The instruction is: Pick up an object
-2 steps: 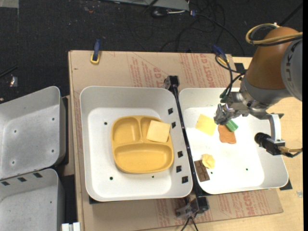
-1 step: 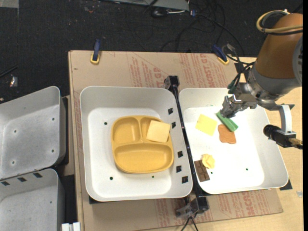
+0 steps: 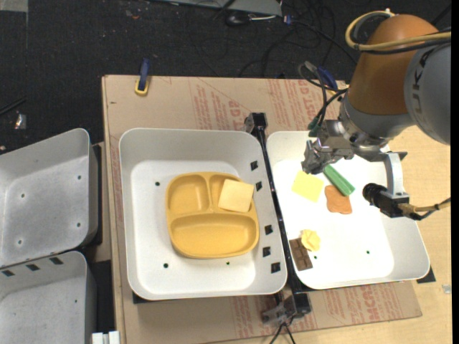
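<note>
- Under the gripper (image 3: 316,162), in the right white bin (image 3: 401,264), lay a flat yellow square piece (image 3: 308,187), just below and left of the tool.
- Beside it: a green rod-shaped piece (image 3: 340,180) resting partly over an orange flat piece (image 3: 338,201); a small pale-yellow lump (image 3: 310,239) and a brown block (image 3: 300,254) sat nearer the front wall.
- Gripper state could not be told from this angle; nothing seen held.
- Judgement: the green rod offered the best height; straddle it across its short width, clear of its neighbours.
- Left white bin (image 3: 136,264) held a yellow divided plastic tray (image 3: 208,228) carrying a pale square block (image 3: 235,196).
</note>
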`<state>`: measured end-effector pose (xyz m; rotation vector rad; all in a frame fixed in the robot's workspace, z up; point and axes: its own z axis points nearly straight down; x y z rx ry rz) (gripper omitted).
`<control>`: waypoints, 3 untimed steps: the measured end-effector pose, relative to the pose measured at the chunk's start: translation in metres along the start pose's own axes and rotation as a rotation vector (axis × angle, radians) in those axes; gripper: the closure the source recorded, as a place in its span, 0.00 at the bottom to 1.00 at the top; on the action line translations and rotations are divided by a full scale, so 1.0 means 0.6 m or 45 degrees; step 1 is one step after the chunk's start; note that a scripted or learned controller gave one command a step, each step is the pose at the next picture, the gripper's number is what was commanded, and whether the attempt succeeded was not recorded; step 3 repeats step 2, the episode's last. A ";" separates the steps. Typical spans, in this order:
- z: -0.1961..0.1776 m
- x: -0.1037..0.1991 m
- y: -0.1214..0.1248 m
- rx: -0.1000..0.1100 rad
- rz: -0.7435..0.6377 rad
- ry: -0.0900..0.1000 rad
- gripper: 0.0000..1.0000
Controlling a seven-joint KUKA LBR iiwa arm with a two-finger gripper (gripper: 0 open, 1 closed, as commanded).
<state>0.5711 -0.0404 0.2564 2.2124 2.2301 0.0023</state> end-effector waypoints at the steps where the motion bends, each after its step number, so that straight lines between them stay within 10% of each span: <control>1: 0.007 0.070 0.020 0.000 0.002 -0.001 1.00; 3: 0.032 0.154 0.058 -0.001 0.002 -0.001 1.00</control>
